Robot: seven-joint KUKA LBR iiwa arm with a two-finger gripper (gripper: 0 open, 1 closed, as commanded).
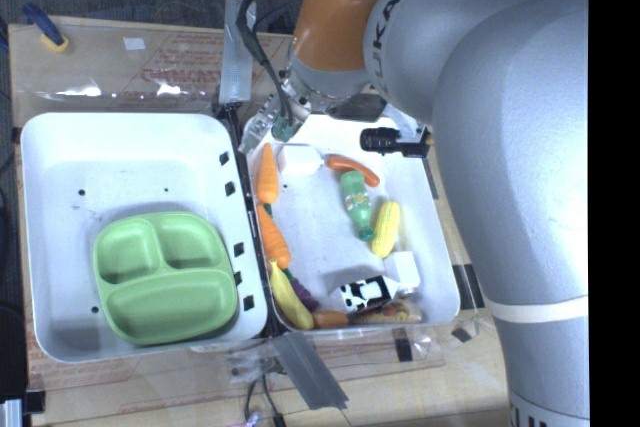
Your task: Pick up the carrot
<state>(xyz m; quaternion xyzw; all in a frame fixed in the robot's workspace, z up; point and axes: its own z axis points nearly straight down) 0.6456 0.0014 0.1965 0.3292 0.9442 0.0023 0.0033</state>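
- We see the arm [450, 35] reaching in from the right, its orange band [335, 10] above the top edge of the right bin [440, 245].
- Fingers [272, 127] sit at the right bin's upper-left corner, just above the divide between the bins; we can't tell if they're open or closed, and nothing visible is between them.
- Carrot [267, 173] lies along the right bin's left wall, upright in the view, just below the fingers; whether they touch it we can't tell.
- A second carrot [273, 237] lies below the first on the same wall, angled slightly right.
- Banana [290, 300] is at the bottom-left of the right bin, just under that second carrot.
- Mid-bin: a green bottle [354, 197], a corn cob [386, 227] touching its lower right, an orange-red sausage-shaped item [352, 167] just above the bottle.
- Bottom right corner of the bin: a black-and-white cow toy [365, 293] and a white block [403, 270] just beside it.
- Left bin [60, 155] holds a green tray [165, 277] with compartments, in its lower half.
- Both bins sit side by side on the bench [130, 55].
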